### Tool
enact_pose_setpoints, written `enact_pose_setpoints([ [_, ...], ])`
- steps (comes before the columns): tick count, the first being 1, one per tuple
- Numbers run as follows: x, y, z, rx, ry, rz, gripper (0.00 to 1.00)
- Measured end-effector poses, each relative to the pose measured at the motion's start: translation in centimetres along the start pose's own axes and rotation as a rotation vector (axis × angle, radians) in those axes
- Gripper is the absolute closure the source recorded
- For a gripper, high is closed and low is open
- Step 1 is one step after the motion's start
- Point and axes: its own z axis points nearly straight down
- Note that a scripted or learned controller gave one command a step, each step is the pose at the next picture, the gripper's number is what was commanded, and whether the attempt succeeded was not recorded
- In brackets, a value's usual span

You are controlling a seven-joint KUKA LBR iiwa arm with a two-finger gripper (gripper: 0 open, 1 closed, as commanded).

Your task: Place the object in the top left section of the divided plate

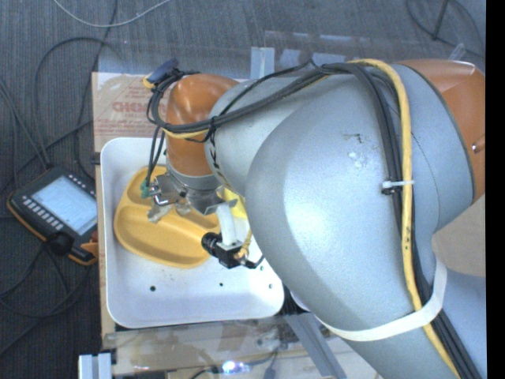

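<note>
Plate (158, 239): yellow, looks like stiff, light, slick plastic; its rim seems the best hold. Hand (185, 200) hovers above; grip state unclear.

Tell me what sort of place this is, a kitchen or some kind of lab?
Most likely a robotics lab or test cell, not a kitchen. A large grey arm works over a white bin holding a yellow divided plate, a teach pendant lies on the carpet, and loose cables trail about.
</note>
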Motion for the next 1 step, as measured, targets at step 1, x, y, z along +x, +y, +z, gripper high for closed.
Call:
enact_pose_setpoints([
  [1, -0.65, 2.82, -9.41, 0.0, 0.015, -0.247, 1.0],
])
